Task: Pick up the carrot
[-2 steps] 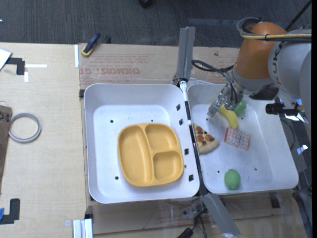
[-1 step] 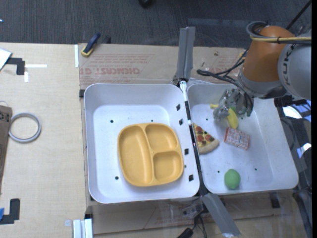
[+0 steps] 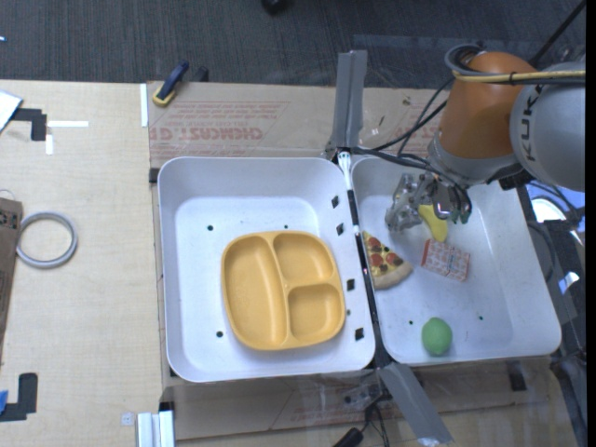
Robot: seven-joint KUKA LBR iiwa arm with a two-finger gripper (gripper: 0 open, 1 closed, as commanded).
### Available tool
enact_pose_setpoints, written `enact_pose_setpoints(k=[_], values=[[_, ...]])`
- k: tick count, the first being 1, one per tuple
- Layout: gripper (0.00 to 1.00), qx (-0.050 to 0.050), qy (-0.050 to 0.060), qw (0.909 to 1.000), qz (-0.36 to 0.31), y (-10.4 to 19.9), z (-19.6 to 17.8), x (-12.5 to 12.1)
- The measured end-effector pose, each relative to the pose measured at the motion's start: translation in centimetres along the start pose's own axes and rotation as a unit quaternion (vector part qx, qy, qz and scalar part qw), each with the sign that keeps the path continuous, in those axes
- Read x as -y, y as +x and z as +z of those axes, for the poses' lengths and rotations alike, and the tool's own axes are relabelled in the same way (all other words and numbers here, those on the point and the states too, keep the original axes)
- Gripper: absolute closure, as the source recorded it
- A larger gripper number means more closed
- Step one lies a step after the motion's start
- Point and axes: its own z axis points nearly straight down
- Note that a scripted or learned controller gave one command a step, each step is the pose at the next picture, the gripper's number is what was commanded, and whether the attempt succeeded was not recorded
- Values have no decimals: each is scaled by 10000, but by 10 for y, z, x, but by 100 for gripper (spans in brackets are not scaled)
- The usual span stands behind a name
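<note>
The grey metal 2-finger hand point(image 3: 421, 209) hangs low in the right white plastic bin point(image 3: 521, 277), right over a small yellow piece point(image 3: 434, 223). Can't spot an obvious carrot, and can't tell its grip state. Looks like approach stage; next it needs a confirmed target.

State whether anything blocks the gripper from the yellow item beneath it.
Nothing visible does: the gripper hangs right at the yellow item. Pizza slice, packet and green ball lie apart. Whether it is the carrot, I cannot tell.
</note>
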Motion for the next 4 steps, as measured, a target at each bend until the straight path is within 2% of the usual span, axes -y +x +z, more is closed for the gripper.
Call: enact_pose_setpoints(k=[1,2,3,4], values=[[100,23,-8,10000,28,-2,-9,1],[100,6,4,9994,-345,3,-1,0],[100,32,-3,9995,-326,1,-10,0],[100,17,0,10000,88,-13,0,15]])
